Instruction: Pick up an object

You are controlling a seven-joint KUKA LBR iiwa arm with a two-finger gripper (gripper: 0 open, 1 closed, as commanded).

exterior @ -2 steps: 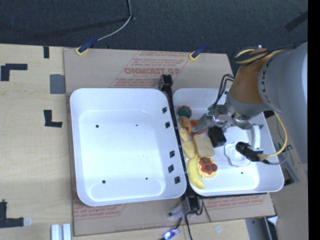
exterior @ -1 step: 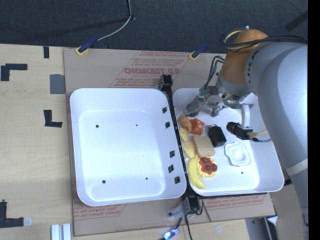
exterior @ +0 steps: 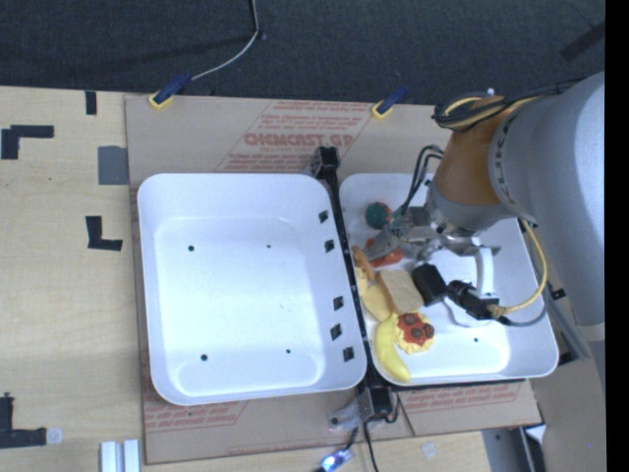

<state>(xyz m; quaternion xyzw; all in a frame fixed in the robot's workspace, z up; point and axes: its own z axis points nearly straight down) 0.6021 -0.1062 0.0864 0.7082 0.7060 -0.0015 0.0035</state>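
Observation:
My gripper (exterior: 401, 236) reaches down into the right bin (exterior: 491, 357), near its left side, just above a small red and orange item (exterior: 381, 256). A teal ball-like toy (exterior: 377, 210) lies at the bin's upper left. A tan bread-like slab (exterior: 400, 288) sits below the gripper. Beside it lies a yellow banana (exterior: 389, 357), with a small pizza-like piece (exterior: 416, 332) topped with red next to it. Another yellowish item (exterior: 366, 281) rests against the divider. The wrist hides the fingertips.
The left bin (exterior: 236, 283) stands beside the right one, split by a black divider (exterior: 336, 254). Black connectors and a yellow cable (exterior: 470, 301) hang from the wrist over the right bin. The bins rest on a cardboard sheet (exterior: 285, 136).

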